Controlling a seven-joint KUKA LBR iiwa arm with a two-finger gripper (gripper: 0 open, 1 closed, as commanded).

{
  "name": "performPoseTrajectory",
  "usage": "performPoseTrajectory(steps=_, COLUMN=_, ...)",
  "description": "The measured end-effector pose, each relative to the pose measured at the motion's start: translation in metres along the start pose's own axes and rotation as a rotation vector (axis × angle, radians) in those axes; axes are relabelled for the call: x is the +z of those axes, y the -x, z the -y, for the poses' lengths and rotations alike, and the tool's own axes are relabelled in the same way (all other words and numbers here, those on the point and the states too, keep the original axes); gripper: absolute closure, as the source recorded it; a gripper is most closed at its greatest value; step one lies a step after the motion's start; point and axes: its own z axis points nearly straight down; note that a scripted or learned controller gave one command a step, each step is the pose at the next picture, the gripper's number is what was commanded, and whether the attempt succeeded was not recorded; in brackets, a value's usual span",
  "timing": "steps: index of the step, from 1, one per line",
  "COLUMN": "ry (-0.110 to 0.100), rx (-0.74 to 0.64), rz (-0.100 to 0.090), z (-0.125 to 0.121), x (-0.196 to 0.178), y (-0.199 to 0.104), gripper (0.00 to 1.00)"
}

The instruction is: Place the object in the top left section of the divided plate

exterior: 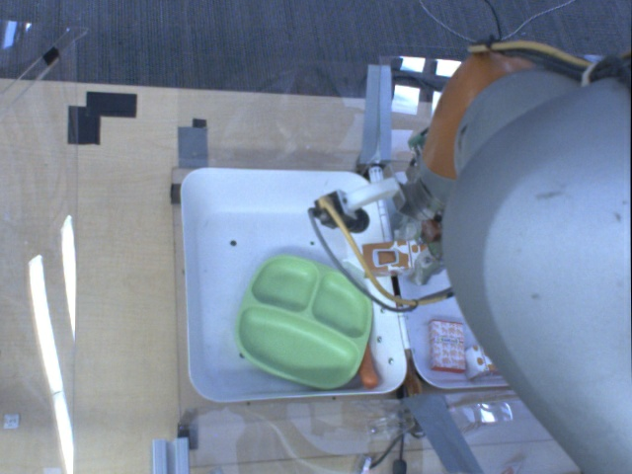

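Green divided plate in the left white bin, lower centre of frame, tilted rather than flat, its lower-right edge close to the bin's right wall. Three sections: two smaller ones along the upper side, one long one below. All three bare.

Small orange object just beside the plate's lower-right rim, on the bin floor near the bin's lower-right corner. Partly hidden by the plate edge; shape hard to tell. Outside the plate, not in any section.

Right bin mostly covered by the arm. Inside it, a pink-red checkered packet lying flat, and a small white-and-orange item just right of it, too small to identify.

Gripper at the seam between the two bins, centre-right of frame, above and right of the plate. Finger state: cannot tell, hidden among cables and bracket. Nothing visibly held.

Black-and-yellow cable looping from the wrist over the left bin's upper right. Grey arm with orange band filling the right side of frame.
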Motion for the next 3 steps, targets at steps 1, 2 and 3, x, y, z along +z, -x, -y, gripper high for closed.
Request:
performPoseTrajectory(steps=1, ry=0.001, rx=-0.149, rz=0.002, z=0.026, x=0.001, y=-0.014, gripper=1.00)
performPoseTrajectory(steps=2, ry=0.001, rx=-0.150, rz=0.002, z=0.027, x=0.001, y=-0.014, gripper=0.00)
performPoseTrajectory(steps=3, ry=0.002, rx=-0.033, rz=-0.005, z=0.153, x=-0.007, y=0.029, gripper=0.00)
